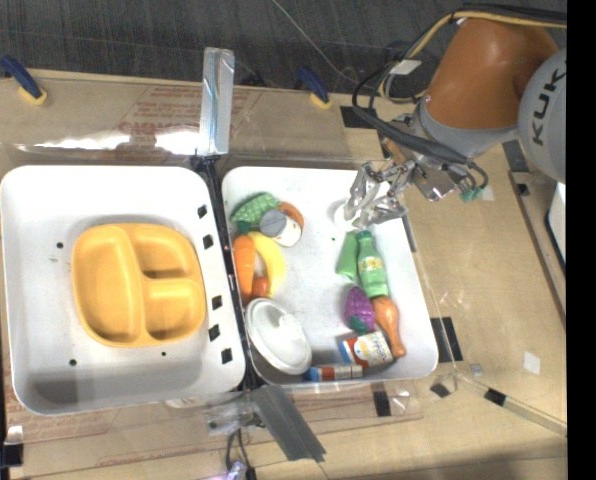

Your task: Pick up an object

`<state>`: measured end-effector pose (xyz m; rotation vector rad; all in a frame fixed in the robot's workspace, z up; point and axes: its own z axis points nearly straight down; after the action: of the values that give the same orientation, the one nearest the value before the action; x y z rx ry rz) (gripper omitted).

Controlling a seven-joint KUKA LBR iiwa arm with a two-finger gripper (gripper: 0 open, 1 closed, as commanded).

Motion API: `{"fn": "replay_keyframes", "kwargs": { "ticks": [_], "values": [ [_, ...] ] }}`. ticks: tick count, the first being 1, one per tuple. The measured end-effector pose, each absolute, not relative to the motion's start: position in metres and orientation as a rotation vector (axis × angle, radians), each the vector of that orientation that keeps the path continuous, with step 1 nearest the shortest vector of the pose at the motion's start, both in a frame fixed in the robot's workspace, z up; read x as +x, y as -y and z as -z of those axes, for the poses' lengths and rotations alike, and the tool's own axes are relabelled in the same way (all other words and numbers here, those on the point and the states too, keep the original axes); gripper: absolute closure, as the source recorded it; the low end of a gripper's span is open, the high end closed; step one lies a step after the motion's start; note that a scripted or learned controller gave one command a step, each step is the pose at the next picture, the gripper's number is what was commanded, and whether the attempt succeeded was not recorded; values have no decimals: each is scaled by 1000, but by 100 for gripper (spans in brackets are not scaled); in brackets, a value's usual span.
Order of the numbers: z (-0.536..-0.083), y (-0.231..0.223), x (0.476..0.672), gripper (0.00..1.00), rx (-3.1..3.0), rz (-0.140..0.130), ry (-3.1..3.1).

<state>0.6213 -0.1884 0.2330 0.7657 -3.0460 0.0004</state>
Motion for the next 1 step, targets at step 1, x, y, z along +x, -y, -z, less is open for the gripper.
{"fn": "replay_keyframes", "kwargs": {
  "ticks": [1],
  "values": [
    [-232, 138, 621, 100, 792, 1, 3041]
  ]
}}
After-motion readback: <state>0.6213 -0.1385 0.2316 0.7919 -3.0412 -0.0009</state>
